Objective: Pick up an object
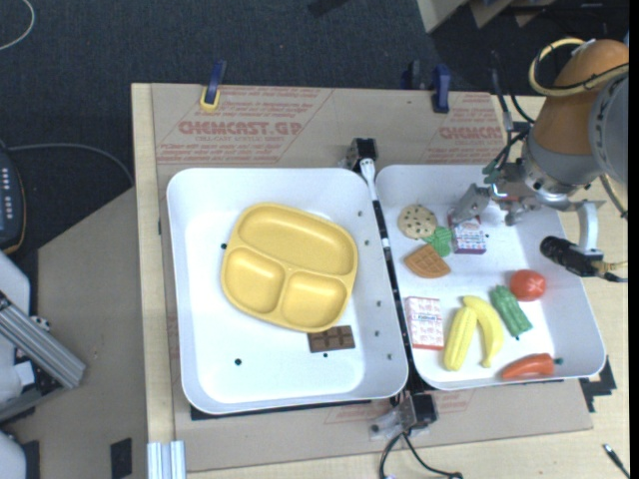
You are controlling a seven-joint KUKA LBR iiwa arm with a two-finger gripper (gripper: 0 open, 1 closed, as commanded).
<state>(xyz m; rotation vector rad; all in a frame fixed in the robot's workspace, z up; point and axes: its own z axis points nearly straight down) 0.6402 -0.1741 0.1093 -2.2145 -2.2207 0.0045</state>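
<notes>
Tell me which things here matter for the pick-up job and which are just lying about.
For the job:
claw, over the right bin
small pink and white packet, just under the claw
cookie
waffle piece
bananas
tomato

Lying about:
yellow divided plate and chocolate bar in the left bin
clamps on the board's far edge

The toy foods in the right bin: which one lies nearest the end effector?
The small purple-and-white packet, directly under the end effector; the cookie and tomato lie farther off.
</notes>
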